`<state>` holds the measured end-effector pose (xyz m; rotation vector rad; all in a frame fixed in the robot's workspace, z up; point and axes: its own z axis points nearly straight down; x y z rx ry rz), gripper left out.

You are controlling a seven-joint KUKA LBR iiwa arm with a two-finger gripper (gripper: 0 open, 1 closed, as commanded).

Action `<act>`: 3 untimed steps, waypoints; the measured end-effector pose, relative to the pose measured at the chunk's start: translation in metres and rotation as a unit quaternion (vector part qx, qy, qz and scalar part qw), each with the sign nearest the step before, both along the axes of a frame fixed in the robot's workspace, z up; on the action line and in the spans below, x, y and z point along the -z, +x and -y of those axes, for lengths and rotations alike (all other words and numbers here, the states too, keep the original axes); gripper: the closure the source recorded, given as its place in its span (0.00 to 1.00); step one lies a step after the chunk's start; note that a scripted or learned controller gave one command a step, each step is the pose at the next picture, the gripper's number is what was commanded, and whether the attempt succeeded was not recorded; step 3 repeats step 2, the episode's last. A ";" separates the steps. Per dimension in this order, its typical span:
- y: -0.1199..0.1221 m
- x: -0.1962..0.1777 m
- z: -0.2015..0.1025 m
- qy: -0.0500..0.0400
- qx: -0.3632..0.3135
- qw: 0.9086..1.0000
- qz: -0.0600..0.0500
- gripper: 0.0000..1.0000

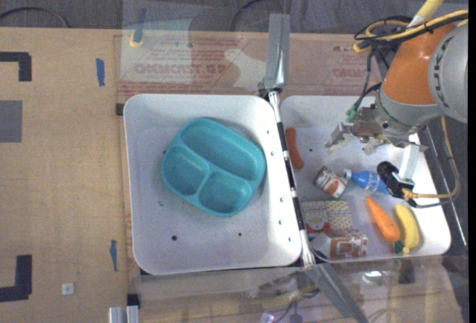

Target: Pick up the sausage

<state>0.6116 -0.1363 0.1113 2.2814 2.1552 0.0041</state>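
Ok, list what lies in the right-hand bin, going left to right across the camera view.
sausage → can → blue bottle → carrot → banana. The packets along the bin's near edge overlap these in the order, so I left them out.

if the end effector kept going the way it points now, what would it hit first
The end effector points left across the right bin, so probably the sausage by the divider. Its height is unclear; it might pass above.
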 end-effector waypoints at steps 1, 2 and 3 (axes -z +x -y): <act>0.056 0.024 -0.035 0.000 0.015 1.000 0.000 0.00; 0.019 0.024 0.013 0.000 0.058 0.998 -0.001 0.00; 0.019 0.024 0.013 0.000 0.058 0.998 -0.001 0.00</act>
